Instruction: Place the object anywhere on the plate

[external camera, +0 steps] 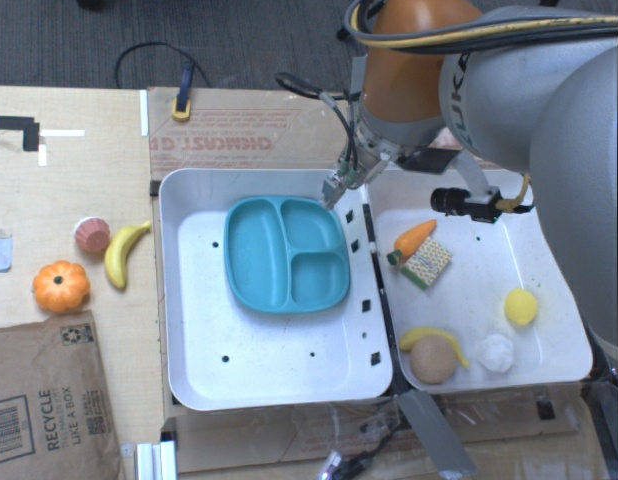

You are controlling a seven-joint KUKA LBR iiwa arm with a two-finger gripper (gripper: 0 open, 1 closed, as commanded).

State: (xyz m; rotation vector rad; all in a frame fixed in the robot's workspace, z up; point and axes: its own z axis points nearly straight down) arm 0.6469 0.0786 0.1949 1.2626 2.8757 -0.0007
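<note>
1. The light-blue three-compartment plastic plate (287,254) lies in my left white bin (189,348), nothing on it.
2. My hand (341,183) hangs over the plate's upper right corner, by the divide between the bins; I cannot tell its state, and I see nothing in it.
3. The candidate objects lie in the right white bin (559,358): an orange plastic carrot (417,237) nearest, a yellow ball (521,306) further off.
4. I judge picking not yet done; next I must swing right and descend onto one object.

Bright, even light falls from above — the white bins (279,378) show soft, short shadows under their rims. The arm (549,88) close to the lens looks large and slightly soft; the bench (69,168) stays sharp, without strong glare.
</note>
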